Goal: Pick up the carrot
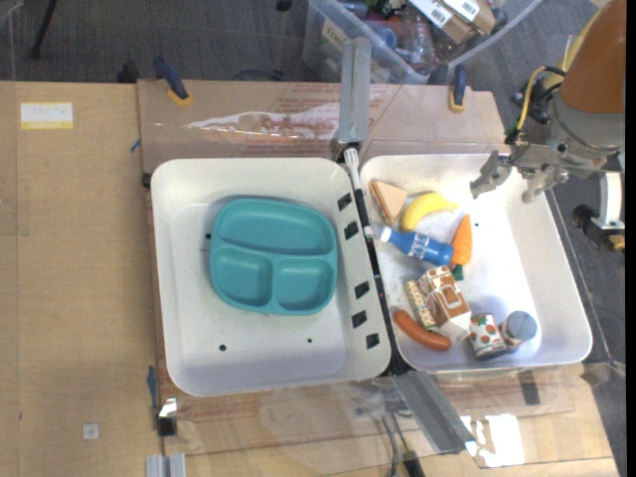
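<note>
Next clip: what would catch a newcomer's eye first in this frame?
Probably the teal divided plate, alone in the left bin. Next, the clutter in the right bin: an orange carrot beside a yellow banana and a blue bottle, with a sausage near the front. The open gripper hangs over that bin's far right corner, apart from the carrot.

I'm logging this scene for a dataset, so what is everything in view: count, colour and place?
Compartment plate: 1, teal, left bin.
Toy carrot: 1, orange, right bin, beside the bottle.
Plastic bottle: 1, blue, white cap, right bin.
Toy banana: 1, yellow, right bin.
Wedge: 1, tan, right bin corner.
Toy sausage: 1, red, right bin.
Printed carton: 1, brown-white, right bin.
Small cans: 2, right bin.
Clear tub: 1, clutter, floor.
Gripper: 1, grey, open, above right bin.
</note>
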